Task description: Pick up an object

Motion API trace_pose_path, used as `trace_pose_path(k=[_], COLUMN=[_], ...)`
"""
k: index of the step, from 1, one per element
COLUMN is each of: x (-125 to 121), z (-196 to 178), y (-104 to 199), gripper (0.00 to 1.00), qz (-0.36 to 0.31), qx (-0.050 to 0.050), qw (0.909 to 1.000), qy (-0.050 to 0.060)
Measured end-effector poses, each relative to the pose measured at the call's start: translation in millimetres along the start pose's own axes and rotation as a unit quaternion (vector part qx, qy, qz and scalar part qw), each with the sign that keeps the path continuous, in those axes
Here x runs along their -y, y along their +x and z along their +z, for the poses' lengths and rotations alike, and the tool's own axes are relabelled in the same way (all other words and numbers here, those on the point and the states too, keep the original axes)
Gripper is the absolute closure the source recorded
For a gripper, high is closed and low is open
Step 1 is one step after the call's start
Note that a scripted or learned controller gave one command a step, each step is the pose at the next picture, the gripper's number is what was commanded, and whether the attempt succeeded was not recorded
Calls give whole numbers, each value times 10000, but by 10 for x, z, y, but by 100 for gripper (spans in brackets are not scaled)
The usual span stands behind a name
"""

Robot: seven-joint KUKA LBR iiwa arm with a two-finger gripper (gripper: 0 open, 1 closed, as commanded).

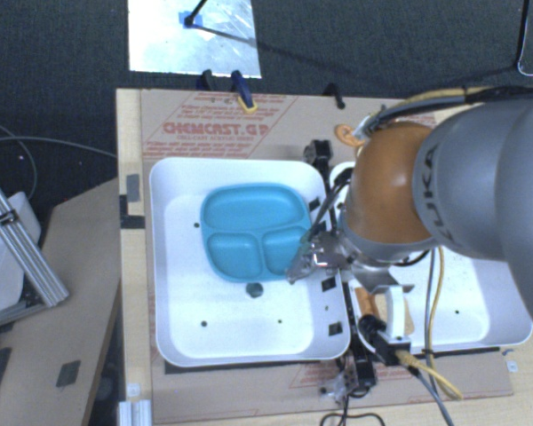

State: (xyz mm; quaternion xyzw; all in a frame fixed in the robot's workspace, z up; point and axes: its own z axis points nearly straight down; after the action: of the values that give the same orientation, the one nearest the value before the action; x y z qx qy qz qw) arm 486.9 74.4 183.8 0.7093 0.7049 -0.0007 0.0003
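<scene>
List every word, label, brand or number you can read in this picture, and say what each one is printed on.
"CHEMCAST G P": red print on the brown sheet under the bins; the last letters are unsure.
Smaller red lines above and below it: too blurred to read.
"KUKA": grey lettering on the arm, seen sideways and partly cut off.
Red print on the sheet's front edge, below the left bin: too small to read.

The shallow white plastic bin (240,322) left of the metallic grey gripper (309,263) carries a few small dark dots on its floor. Touching the gripper's left side lies a sky-blue three-compartment plastic tray (249,233), uniformly coloured, and just below the tray sits a small dark teal round object (255,289). Above the gripper, the arm's glossy orange band (386,193) meets its plain grey casing (493,180). Beyond the bins, the tan cardboard sheet (218,122) bears red printed lettering.
</scene>
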Motion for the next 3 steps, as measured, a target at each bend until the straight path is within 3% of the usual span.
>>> trace_pose_path(k=[1, 2, 3], x=[-525, -45, -1517], z=[819, 936, -1111], y=[923, 1170, 1360], gripper=[0, 0, 0], qz=[-83, -24, -55], qx=[-23, -4, -38], qw=[10000, 9999, 9999], qy=[-18, -125, -139])
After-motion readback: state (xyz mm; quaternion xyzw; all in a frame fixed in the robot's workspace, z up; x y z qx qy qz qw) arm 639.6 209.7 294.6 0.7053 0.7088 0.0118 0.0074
